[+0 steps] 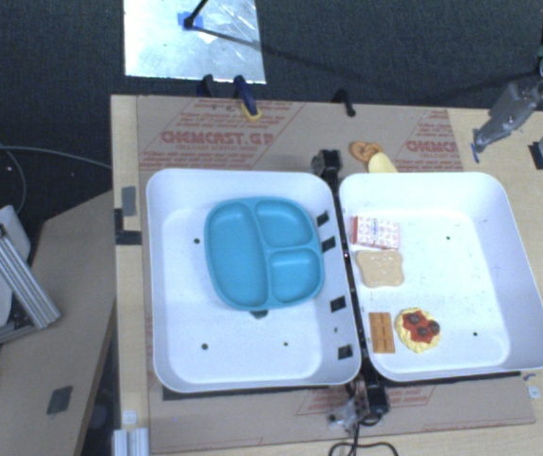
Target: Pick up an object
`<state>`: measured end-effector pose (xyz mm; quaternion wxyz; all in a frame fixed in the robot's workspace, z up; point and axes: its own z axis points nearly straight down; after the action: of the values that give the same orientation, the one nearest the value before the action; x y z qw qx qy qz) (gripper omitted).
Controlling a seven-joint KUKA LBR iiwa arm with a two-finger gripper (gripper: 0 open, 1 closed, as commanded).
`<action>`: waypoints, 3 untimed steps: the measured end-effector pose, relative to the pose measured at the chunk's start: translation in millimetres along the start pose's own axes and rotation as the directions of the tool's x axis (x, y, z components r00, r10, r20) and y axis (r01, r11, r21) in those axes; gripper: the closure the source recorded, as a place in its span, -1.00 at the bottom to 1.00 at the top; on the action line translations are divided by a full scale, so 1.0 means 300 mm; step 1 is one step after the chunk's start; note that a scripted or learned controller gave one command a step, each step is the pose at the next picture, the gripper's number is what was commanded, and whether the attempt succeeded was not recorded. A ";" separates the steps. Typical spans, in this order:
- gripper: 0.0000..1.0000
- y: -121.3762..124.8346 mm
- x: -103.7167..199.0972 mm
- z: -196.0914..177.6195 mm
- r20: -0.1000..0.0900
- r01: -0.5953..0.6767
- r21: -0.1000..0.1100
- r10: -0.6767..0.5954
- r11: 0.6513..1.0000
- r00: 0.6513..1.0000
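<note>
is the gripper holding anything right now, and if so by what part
Nothing is held. The gripper hangs open above the bench beyond the right bin, with no object between its fingers.

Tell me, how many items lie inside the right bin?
4, all near its left wall: a red-patterned packet, a tan slice, an orange bar, a yellow and red piece.

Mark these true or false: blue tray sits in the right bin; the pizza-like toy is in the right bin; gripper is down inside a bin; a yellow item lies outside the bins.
1. The blue three-compartment plastic tray is in the right bin. False: it lies in the left white bin.
2. The small round pizza-like toy is in the right white bin. True.
3. The gripper is down inside a bin. False: it is beyond the right bin's far corner.
4. A yellow rounded item lies outside the bins. True.
</note>
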<state>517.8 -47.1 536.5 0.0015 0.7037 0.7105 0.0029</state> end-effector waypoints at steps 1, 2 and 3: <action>1.00 0.002 -0.012 -0.035 0.002 -0.002 -0.002 0.002 1.000 1.000; 1.00 -0.066 0.245 0.006 0.000 0.002 0.004 -0.002 1.000 1.000; 1.00 -0.102 0.496 0.077 0.000 0.003 0.005 -0.003 1.000 1.000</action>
<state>485.8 101.4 513.5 -0.0004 0.7028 0.7114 0.0013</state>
